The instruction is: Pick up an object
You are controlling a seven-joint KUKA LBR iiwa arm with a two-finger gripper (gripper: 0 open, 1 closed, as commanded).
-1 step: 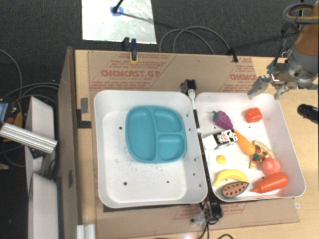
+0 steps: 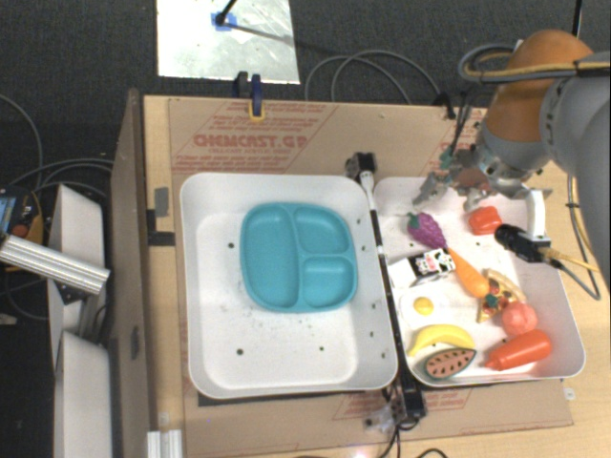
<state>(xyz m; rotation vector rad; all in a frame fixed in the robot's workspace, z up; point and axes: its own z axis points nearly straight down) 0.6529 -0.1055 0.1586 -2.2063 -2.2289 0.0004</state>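
My gripper (image 2: 445, 201) hangs at the upper right of the frame, over the top end of the right bin (image 2: 570, 324). My two fingers (image 2: 425, 195) are splayed well apart, one pointing down-left and the other down. Nothing sits between them and they touch nothing that I can make out.

The things I could pick all lie in that right bin, below my fingers in the frame. Nearest is a bunch of purple grapes (image 2: 427, 228), just below my left-hand fingertip and close to the bin's left wall. A red-orange piece (image 2: 485, 219) lies just below my other fingertip. Further down is a small black-and-white carton (image 2: 432, 265), with an orange carrot (image 2: 468, 273) slanting along its right side and a pizza slice (image 2: 496, 295) just right of the carrot. Below those are a fried egg (image 2: 423, 305) and a pink-red ball (image 2: 520, 318). At the bin's lower end are a yellow banana (image 2: 441, 337), a watermelon slice (image 2: 449, 362) touching its underside, and a long red-orange piece (image 2: 518, 349) to their right.

The left bin (image 2: 215, 351), in the middle of the frame, holds a teal divided plate (image 2: 298, 256), well apart from my gripper.
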